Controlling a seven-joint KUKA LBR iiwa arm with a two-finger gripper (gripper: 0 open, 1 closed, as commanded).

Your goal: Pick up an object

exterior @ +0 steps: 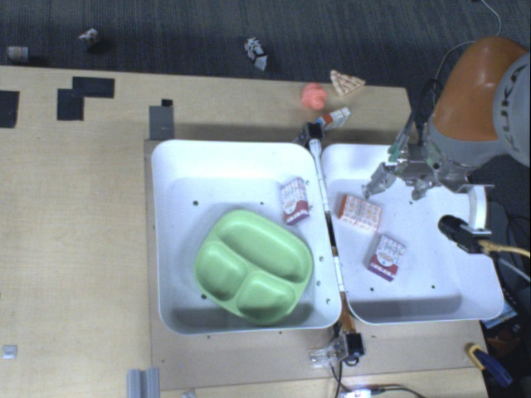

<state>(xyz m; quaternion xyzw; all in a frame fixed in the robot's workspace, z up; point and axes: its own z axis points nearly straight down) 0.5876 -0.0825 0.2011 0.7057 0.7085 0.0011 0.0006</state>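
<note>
Currently I judge this the approach step; my two-finger gripper hangs spread and empty, right of centre, just above the small red-and-white carton; next I'd descend, then clamp.

The two bins looked like smooth white plastic with a faint sheen, and the green divided tray in the left one was matt moulded plastic. The small boxes appeared to be printed card, the bench pale matt wood. The arm's orange band was glossy, its grey casing smooth.
</note>
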